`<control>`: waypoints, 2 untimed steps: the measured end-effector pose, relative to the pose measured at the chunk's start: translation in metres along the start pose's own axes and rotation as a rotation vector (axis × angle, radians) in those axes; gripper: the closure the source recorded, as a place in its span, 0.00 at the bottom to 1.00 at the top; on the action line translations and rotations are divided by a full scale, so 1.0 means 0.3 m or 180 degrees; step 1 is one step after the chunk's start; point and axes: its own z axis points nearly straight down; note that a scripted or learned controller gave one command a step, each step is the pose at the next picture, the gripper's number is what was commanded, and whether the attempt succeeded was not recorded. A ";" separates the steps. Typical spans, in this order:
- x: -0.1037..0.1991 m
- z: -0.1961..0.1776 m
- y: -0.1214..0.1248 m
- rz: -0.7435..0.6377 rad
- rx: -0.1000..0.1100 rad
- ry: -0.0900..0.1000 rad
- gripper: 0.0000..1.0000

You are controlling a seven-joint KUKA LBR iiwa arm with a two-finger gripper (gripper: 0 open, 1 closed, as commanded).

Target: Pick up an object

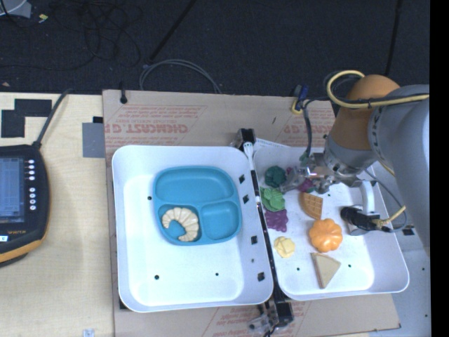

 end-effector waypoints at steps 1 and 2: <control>0.136 -0.011 -0.322 0.0019 0.0002 -0.0002 0.00; 0.120 -0.018 -0.014 0.0005 -0.0025 -0.0012 0.00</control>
